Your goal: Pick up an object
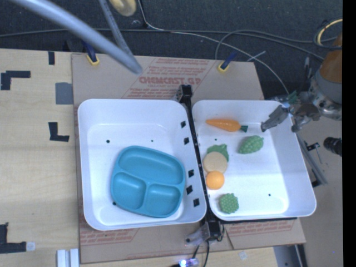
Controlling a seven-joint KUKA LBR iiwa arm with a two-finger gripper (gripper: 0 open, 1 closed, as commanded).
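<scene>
The right bin (289,166) holds an orange carrot (223,125), a green bumpy piece (251,145), a tan round piece (214,162) with a green leafy bit (220,149) behind it, an orange ball (214,180) and a green broccoli-like piece (228,203). My gripper (284,120) hangs above the right bin's far right edge, its two fingers spread apart, open, with nothing between them. It is to the right of the carrot and the green bumpy piece, apart from both.
The left bin (94,149) holds a blue divided tray (148,181). A black divider clip strip (189,149) runs between the bins. Cables (245,43) trail across the dark backdrop, and grey poles (72,21) cross the upper left.
</scene>
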